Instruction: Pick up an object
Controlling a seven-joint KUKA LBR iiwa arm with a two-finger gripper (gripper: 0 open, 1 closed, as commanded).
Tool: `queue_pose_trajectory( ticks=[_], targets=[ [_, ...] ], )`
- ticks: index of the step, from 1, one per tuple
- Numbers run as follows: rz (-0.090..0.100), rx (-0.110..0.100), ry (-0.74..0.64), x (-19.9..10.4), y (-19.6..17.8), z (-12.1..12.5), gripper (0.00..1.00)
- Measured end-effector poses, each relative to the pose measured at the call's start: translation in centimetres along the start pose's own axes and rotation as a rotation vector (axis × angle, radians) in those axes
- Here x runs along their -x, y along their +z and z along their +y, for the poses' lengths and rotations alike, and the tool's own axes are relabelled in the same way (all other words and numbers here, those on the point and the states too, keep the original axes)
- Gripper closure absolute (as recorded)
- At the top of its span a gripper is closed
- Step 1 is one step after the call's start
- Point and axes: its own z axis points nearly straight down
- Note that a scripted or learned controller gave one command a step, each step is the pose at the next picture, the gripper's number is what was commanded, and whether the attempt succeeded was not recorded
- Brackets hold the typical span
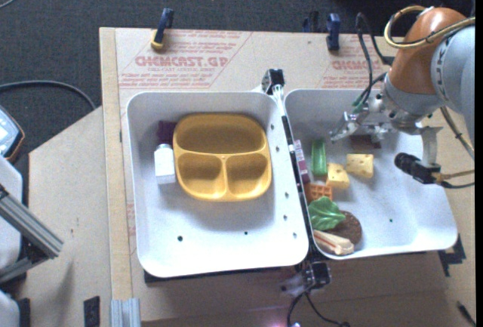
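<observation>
My gripper [362, 129] hangs low over the back of the right bin [423, 239], under the grey arm with its orange band [423, 53]. A small dark brown piece [368, 142] lies right beneath it; whether it is touched I cannot tell. In front of the gripper sit a yellow holed cheese wedge [361, 165] and a smaller cheese cube [337, 176]. A green vegetable stick [319, 157] lies to the left. Nearer the front are a waffle piece [320, 190], a lettuce leaf [325, 212], a brown patty [352, 227] and a pale bread stick [333, 243].
The left bin [151, 242] holds a yellow divided plate [221, 156], a white bottle [164, 164] and a dark purple item [166, 129]. A black connector with cables [415, 167] juts over the right bin's right side. Clamps [161, 29] stand at the bench's back edge.
</observation>
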Motion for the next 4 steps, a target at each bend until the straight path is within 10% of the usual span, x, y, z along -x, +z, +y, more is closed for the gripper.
queue_pose_trajectory(
  ticks=[1, 3, 4],
  targets=[
    [-0.004, 0.008, 0.001, 0.1, -1.3, 0.2, 1.00],
    [-0.003, 0.010, -0.002, -0.1, -14.1, 0.7, 1.00],
    [-0.002, 0.004, -0.001, -0.1, -13.8, 0.8, 1.00]
  ],
)
